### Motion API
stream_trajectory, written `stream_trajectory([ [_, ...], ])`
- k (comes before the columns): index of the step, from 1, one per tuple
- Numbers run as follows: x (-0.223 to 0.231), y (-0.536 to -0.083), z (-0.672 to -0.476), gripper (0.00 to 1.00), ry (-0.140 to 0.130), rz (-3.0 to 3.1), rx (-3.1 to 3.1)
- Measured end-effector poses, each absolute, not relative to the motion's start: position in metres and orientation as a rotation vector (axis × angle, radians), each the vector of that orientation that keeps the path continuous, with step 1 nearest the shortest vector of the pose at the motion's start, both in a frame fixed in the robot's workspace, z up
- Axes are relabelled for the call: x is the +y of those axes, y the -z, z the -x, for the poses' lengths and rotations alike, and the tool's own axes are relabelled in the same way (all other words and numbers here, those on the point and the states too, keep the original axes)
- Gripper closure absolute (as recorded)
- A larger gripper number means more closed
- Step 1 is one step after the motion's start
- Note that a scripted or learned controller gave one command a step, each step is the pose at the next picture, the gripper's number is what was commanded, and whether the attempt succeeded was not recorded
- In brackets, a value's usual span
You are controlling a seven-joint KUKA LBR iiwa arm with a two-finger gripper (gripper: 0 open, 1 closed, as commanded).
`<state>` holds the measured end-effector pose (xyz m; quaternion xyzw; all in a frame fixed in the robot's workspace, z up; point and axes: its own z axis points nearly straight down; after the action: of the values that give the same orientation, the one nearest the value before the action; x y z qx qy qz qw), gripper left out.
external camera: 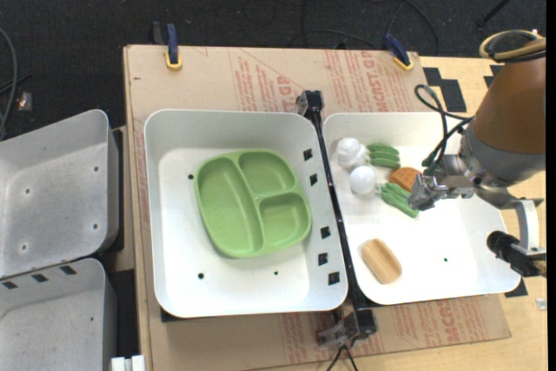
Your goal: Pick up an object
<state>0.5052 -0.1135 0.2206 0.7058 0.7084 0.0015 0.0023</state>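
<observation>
Nearest, a tan bread roll (380, 261); the gripper (423, 189), state unclear, sits over green pods (398, 198).

Grey rounded arm (512, 159) with broad orange band; black cable looped alongside; small metallic gripper (423, 191)

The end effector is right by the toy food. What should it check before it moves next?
1. End effector over the right bin: ok.
2. Close to a target: ok, it sits by the green bean piece and the orange piece.
3. Something gripped: cannot tell.
4. Neighbours crowd the target: not ok, two white balls and a green pod lie close.
5. Tan bread piece lies apart: ok.
6. Green divided plate in the left bin, out of the way: ok.
</observation>
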Motion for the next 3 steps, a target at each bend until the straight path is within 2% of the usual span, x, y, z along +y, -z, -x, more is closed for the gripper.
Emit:
stream_trajectory([
  [1, -0.113, -0.23, -0.506, 1.0, -0.002, -2.217, 2.223],
  [3, -0.015, -0.244, -0.524, 1.0, -0.002, -2.213, 2.23],
])
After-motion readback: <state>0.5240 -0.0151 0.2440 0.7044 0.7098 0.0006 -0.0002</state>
